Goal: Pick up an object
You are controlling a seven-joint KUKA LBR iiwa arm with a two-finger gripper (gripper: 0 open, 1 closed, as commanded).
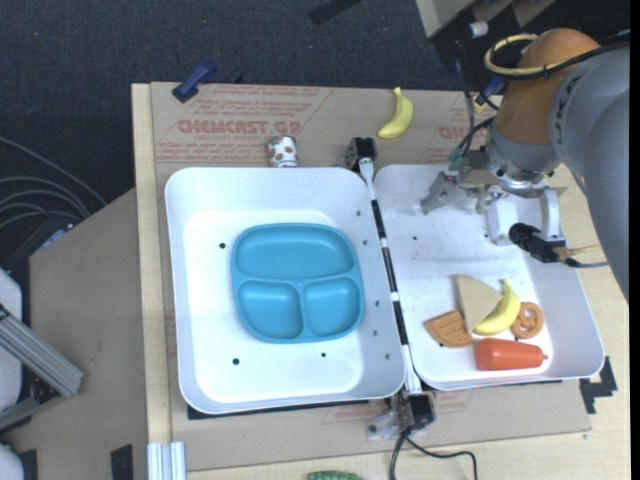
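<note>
1. Camera view shows the tool [492, 200] over the right bin's [430, 268] far end, apparently spread open and holding nothing.
2. Candidate objects cluster at the near end: banana [500, 312], carrot [510, 354], cracker [448, 329].
3. Descending centred over the carrot, clear of its neighbours, should work best.

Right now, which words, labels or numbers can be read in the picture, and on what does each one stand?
"CHEMCAST GP": large red print on the brown board under the bins, behind the left bin.
Smaller red lines above and below it: too blurred to read.
Red print on the board near the arm: too blurred and partly hidden.
</note>
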